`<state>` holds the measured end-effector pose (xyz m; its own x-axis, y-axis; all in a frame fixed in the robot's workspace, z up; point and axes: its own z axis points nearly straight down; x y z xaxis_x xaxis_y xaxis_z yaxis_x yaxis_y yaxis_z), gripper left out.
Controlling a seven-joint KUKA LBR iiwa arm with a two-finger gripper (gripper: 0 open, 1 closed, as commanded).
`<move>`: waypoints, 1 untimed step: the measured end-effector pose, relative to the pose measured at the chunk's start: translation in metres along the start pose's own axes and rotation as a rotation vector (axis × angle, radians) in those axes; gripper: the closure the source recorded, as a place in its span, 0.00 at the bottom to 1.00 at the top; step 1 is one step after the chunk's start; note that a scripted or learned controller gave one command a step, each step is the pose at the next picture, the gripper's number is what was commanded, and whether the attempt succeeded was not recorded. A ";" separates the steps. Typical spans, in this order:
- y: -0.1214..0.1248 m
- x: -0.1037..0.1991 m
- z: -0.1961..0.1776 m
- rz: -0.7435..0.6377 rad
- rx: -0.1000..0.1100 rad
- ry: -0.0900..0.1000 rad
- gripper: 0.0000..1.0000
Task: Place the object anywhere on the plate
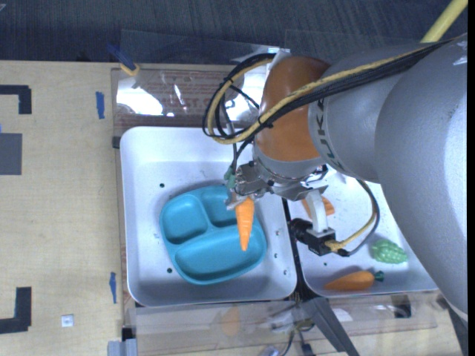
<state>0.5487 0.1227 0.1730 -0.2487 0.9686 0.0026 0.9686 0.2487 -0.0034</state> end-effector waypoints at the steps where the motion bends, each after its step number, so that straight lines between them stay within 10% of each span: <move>1: 0.000 -0.003 -0.001 0.004 -0.001 -0.002 0.00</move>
